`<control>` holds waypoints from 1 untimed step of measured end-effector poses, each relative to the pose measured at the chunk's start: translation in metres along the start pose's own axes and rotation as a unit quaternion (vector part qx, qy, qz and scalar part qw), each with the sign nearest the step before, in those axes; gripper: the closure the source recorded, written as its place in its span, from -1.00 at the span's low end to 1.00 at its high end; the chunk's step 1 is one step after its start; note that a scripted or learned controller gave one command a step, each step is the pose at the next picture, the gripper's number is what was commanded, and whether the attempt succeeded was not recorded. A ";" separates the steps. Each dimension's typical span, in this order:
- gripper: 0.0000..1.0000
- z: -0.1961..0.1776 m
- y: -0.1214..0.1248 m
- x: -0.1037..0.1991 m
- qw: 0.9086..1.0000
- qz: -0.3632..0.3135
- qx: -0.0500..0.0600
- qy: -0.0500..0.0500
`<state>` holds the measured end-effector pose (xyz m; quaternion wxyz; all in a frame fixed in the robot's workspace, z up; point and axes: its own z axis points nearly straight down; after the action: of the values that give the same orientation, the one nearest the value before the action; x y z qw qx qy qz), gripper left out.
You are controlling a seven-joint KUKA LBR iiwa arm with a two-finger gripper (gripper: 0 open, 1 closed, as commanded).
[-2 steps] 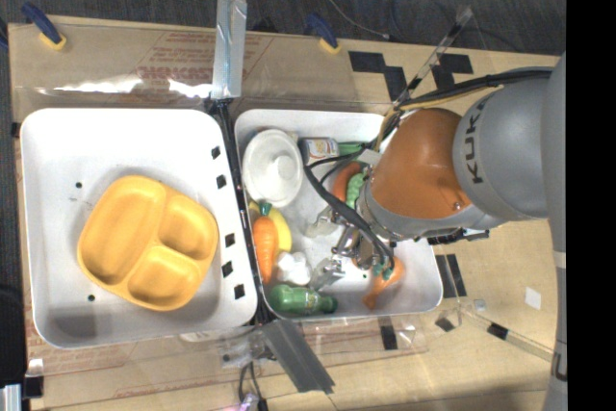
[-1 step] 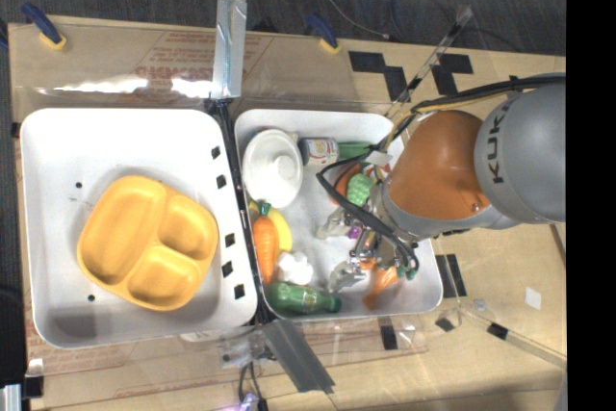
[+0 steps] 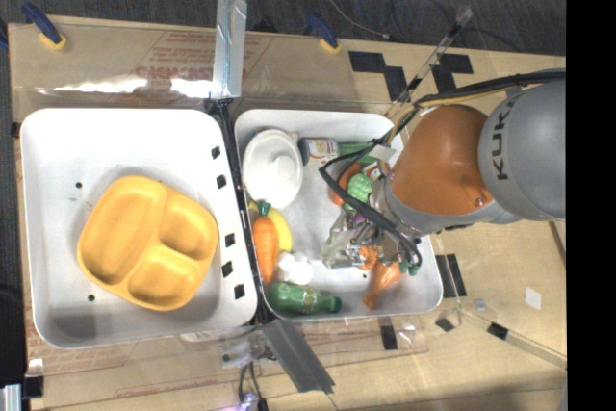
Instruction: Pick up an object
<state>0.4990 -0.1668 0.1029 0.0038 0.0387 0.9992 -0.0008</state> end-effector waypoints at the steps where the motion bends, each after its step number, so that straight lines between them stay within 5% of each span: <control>1: 1.00 -0.167 0.063 -0.073 0.993 0.115 0.000 0.000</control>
<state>0.5755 -0.1097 0.2706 0.0043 0.1530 0.9882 -0.0001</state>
